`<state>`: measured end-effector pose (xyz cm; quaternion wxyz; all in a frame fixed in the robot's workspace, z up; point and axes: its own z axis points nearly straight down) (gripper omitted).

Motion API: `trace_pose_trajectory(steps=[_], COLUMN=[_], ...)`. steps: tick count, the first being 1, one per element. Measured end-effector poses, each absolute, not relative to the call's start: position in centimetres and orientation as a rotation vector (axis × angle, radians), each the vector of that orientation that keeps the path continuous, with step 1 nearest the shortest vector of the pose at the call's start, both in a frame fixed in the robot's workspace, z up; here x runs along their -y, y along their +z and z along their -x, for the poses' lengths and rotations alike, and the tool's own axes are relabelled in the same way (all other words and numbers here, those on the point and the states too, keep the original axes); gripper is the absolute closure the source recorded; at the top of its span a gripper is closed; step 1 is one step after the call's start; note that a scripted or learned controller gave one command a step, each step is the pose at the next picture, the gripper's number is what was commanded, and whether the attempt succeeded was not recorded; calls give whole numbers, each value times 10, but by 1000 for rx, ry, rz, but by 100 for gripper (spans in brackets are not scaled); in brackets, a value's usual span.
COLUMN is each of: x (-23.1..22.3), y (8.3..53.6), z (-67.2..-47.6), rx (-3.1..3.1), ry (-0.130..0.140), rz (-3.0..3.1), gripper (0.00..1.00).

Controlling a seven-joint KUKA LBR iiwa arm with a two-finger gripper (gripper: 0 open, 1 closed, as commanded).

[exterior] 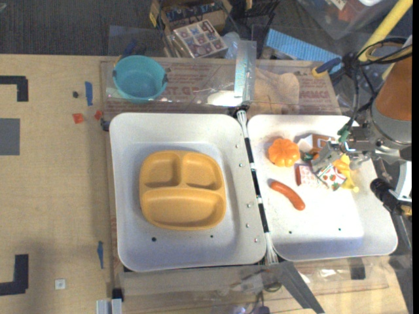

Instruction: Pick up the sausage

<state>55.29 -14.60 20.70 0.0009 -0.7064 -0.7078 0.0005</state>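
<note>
Nothing lifted yet — the sausage lies loose on the right bin's floor, while the gripper (open or clenched, I cannot tell) hovers near the toys — the pick remains.

Grey arm, orange band

A reddish-orange sausage, smooth and slightly curved, lies flat and diagonal on the white floor of the right-hand bin, touching nothing.
</note>
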Motion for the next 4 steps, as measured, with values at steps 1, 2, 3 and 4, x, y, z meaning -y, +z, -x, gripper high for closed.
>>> trace_pose_trajectory(steps=[1,2,3,4], x=[108,109,111,71], y=[105,88,99,184], z=[-547,-539,-540,-573], rx=[2068,2383,2381,2278], ry=[-22,-8,-12,2], rz=[2389,2057,2065,2164], gripper=[0,0,100,100])
